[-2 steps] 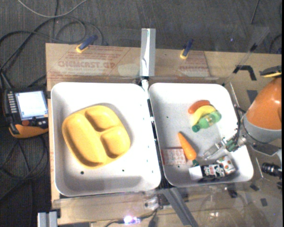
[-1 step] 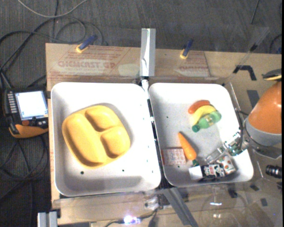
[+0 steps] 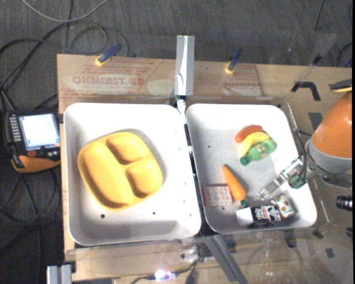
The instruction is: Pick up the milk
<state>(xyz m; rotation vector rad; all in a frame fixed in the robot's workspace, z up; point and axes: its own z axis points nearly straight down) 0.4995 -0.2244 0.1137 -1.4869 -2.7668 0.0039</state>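
The milk (image 3: pixel 267 212) is a small white carton with black patches, lying on its side in the front right corner of the right bin (image 3: pixel 213 123). My gripper (image 3: pixel 276 184) hangs low over that bin, just above and behind the carton, and slants down to the left from the grey wrist. Nothing is seen held in it. The arm's orange band (image 3: pixel 338 128) is at the right edge.
The right bin also holds a carrot (image 3: pixel 234 183), a green bottle (image 3: pixel 258 151) next to yellow and orange fruit (image 3: pixel 250 135), and a pink box (image 3: pixel 218 195). A yellow divided plate (image 3: pixel 121 169) lies in the left bin (image 3: pixel 77 218).
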